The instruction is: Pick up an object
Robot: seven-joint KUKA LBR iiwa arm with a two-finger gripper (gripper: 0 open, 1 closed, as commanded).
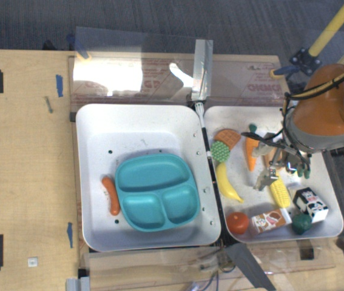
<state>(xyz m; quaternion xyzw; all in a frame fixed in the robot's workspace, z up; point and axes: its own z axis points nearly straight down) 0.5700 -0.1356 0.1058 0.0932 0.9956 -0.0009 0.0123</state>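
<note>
Gripper (273, 173) low in right bin (332, 220), fingers' state unclear, beside corn (280, 193). Corn long axis runs upper-left to lower-right. Carrot (252, 152) lies near-vertical, left of gripper.

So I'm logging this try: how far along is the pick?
Done: the gripper is down in the right bin, just above the corn. In hand: nothing visibly held. Left: grasp and lift; the corn, banana and carrot all lie in the bin.
</note>
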